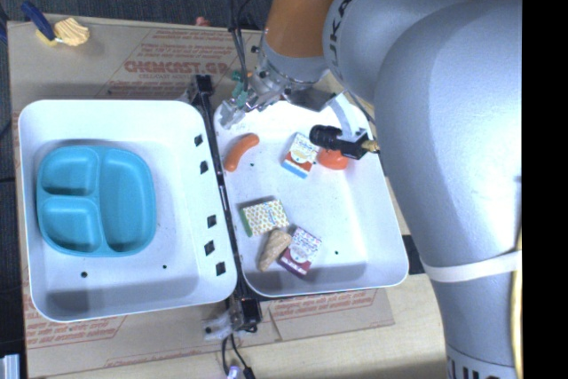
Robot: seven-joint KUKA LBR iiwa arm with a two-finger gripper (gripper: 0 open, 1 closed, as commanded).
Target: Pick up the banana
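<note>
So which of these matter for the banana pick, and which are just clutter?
Job: gripper; right bin; tan piece, maybe the banana, unsure.
Clutter: orange piece; upper carton; lower carton; packet; red toy; blue plate; left bin.

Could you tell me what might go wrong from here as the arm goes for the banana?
1. No clearly yellow banana shows; the pale tan oblong piece may be it, yet the gripper hovers at the right white bin's far corner beside the orange sausage-shaped toy, so it might take that.
2. The tan piece touches the patterned square packet and small red-and-white carton; a grasp could catch those.
</note>
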